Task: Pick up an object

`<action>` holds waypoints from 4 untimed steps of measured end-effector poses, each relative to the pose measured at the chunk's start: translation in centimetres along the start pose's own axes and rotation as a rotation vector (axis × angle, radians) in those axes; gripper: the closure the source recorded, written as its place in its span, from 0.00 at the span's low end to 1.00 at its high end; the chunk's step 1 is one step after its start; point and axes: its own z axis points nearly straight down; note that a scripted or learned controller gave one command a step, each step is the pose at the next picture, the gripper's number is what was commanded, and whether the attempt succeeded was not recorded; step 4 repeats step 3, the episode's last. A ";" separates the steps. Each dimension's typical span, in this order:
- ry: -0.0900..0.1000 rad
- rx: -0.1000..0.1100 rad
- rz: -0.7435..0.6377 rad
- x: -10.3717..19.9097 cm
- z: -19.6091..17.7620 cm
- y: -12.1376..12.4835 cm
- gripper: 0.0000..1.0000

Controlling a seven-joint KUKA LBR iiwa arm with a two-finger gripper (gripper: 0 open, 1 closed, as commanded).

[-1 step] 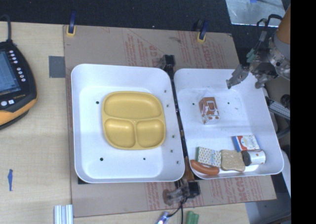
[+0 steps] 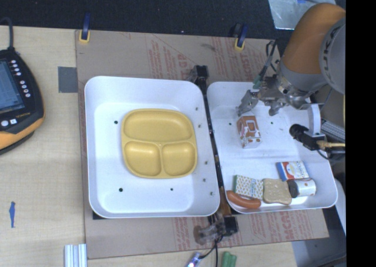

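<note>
Two bins: shallow white trays sat side by side on a brown sheet on the bench; left bin (image 2: 100, 142), right bin (image 2: 223, 136).
Left bin contents: a yellow divided plate (image 2: 158, 142) lay flat near the middle, one long compartment on the far side and two smaller ones on the near side.
Right bin contents: a small orange-and-white carton (image 2: 249, 131) lay alone in the upper middle; the rest was grouped along the near edge.
Near-edge group: a red sausage (image 2: 243, 201) at the left corner, a patterned packet (image 2: 249, 186) just above it, a tan biscuit-like piece (image 2: 276, 192) beside that, a white bottle with a dark cap (image 2: 301, 188) touching the tan piece, and a blue-and-white box (image 2: 292, 170) just behind the bottle.
Arm: grey with an orange band (image 2: 311, 30), reached in from the right over the far side of the right bin.
Gripper: gripper (image 2: 258, 102) hung above the far part of the right bin, just beyond the carton and apart from it.
Gripper state: fingers stood spread apart, nothing between them.
Bench extras: a black-and-orange pendant (image 2: 17, 101) lay at the left edge, well apart from the bins; two clamps (image 2: 85, 30) held the sheet's far edge.
</note>
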 end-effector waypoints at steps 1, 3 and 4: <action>0.000 -0.001 0.001 -0.4 6.7 0.2 0.00; 0.003 -0.005 0.002 5.3 -3.4 1.7 1.00; 0.003 -0.005 0.002 5.3 -3.4 1.7 1.00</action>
